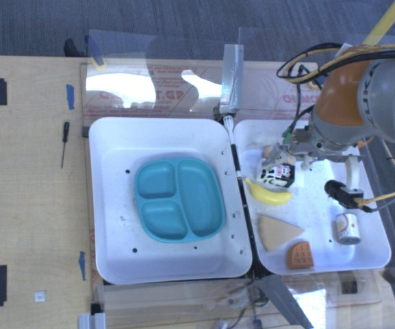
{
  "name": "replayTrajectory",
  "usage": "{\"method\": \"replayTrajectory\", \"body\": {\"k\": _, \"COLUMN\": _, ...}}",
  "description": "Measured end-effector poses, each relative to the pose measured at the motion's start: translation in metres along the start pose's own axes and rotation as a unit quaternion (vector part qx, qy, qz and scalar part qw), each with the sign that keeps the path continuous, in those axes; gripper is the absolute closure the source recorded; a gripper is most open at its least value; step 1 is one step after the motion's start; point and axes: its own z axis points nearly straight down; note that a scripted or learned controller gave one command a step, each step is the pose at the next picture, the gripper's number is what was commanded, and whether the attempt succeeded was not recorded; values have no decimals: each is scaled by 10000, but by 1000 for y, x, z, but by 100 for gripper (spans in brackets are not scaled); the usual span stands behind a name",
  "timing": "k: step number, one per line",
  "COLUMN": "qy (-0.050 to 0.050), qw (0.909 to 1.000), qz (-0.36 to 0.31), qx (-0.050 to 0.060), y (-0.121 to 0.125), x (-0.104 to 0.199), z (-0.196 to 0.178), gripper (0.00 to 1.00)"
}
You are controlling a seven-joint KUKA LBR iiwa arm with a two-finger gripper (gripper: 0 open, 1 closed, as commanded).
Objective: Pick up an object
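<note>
Starting at the left bin (pixel 108 149): it holds just a teal divided plate (pixel 180 199), lying flat – probably rigid and slick, with low rims, so a poor first target. The clear panel (pixel 156 91) behind it carries reddish print, too faint to read. The right bin (pixel 374 247) has the likely candidates. A yellow banana (pixel 268 194) lies near that bin's left wall, and a small black-and-white patterned piece (pixel 278 175) touches it or sits just above it; which one can't be told. The gripper (pixel 287 155) sits right over that patterned piece, so it's judged to be the target. How far open the gripper is, or whether it has hold of anything, can't be told from this angle. The piece looks small and light, probably hard plastic and a bit slippery, so it's best pinched across its narrow width, clear of the banana. Its pattern shows no readable text. Below it is a tan wedge (pixel 278 232), then an orange waffle-like piece (pixel 300 255); both look light and stiff. Furthest right is a small can (pixel 348 228) – a rounded wall that may roll, and its label is too small to read.
</note>
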Motion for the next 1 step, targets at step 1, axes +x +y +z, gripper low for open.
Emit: {"method": "replayTrajectory", "body": {"k": 1, "qy": 6, "qw": 10000, "qz": 1, "qx": -99, "y": 8, "x": 4, "z": 9, "gripper": 0}}
